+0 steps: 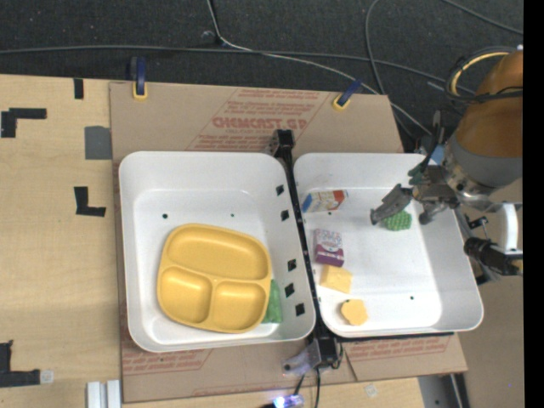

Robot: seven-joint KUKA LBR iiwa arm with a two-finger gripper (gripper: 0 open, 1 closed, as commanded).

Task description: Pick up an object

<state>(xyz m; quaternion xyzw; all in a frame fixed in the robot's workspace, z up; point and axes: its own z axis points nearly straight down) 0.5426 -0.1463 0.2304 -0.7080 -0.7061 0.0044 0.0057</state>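
As the gripper (406, 207) stands spread open astride the green scrubber (397, 221), it should descend squarely before closing.

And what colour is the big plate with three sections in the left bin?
Yellow. The sectioned plate shows plainly in the camera view, lying in the left bin.

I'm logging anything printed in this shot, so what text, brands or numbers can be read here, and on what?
"CHEMCAST GP" in red, on the brown board under the bins; the smaller red lines around it are too blurred to read.
White packet: red and blue print, too small to read.
Purple packet: print unreadable.
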